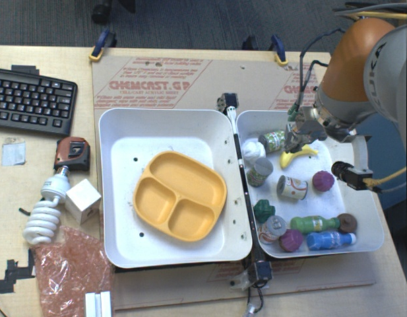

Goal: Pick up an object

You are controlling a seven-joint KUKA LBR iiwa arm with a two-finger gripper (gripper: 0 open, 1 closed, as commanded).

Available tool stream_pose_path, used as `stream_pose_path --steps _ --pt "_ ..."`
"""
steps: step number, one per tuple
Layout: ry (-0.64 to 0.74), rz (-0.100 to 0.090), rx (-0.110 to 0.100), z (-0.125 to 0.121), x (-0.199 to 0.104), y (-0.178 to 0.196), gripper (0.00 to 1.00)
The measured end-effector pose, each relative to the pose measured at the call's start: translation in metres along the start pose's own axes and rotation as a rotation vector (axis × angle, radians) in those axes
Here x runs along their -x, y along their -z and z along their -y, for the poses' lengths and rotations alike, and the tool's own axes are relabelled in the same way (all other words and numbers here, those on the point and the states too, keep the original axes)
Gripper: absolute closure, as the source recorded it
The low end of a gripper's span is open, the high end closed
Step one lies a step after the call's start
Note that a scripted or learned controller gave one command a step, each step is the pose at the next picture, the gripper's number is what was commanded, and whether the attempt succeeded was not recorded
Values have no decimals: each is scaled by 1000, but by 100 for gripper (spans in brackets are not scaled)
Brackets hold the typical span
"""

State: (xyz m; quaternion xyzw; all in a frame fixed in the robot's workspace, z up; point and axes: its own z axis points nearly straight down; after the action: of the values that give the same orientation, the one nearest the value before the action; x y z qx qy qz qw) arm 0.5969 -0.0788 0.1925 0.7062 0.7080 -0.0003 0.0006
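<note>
My gripper (pixel 297 139) reaches down into the back of the right bin (pixel 368 207), just above a yellow banana (pixel 297 156) that lies on the bin floor. Its tip seems to touch the banana's upper edge. Around it lie a green-labelled jar (pixel 274 139), a white object (pixel 252 149), a grey can (pixel 259 172), a tipped can (pixel 292 187) and a purple ball (pixel 323 181). Toward the front are a dark green piece (pixel 264 210), a green bottle (pixel 314 224), a blue bottle (pixel 328 241), a brown ball (pixel 347 222) and a magenta ball (pixel 290 241).
The left bin (pixel 121 150) holds a yellow divided plate (pixel 180 195). Left of the bins lie a keyboard (pixel 31 101), a tape measure (pixel 72 153), a spiral light bulb (pixel 46 210), a white cube (pixel 83 200) and a pink bag (pixel 68 269).
</note>
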Motion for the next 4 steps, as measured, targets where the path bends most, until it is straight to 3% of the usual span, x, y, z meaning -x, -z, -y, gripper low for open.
stream_pose_path --steps 1,2,4 --pt "1 1 1 -55 3 36 100" --pt "-1 0 0 -55 20 -3 100" --pt "0 0 0 -62 15 -18 100"
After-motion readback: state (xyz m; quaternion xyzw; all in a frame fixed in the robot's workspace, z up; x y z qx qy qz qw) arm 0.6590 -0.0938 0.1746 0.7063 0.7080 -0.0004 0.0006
